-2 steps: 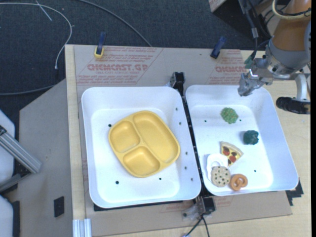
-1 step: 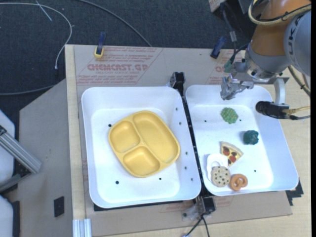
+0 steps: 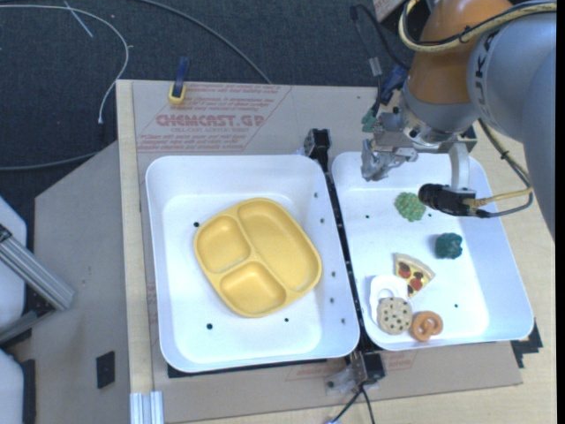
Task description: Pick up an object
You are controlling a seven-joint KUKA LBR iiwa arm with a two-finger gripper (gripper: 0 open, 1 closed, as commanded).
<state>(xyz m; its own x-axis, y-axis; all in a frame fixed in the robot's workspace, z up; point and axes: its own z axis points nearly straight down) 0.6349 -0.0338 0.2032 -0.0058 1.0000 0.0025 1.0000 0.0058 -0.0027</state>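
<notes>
We see gripper (image 3: 378,168) parked over far end of right bin (image 3: 503,321), nothing between fingers; can't tell if spread or closed. Candidates near: green broccoli (image 3: 409,206) just beside, teal piece (image 3: 448,245) nearer us. Guess broccoli's the target.

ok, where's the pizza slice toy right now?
The small triangular toy pizza slice lies in the right white bin, near its front, just above the round chocolate-chip cookie and left-below the dark green lump.
</notes>
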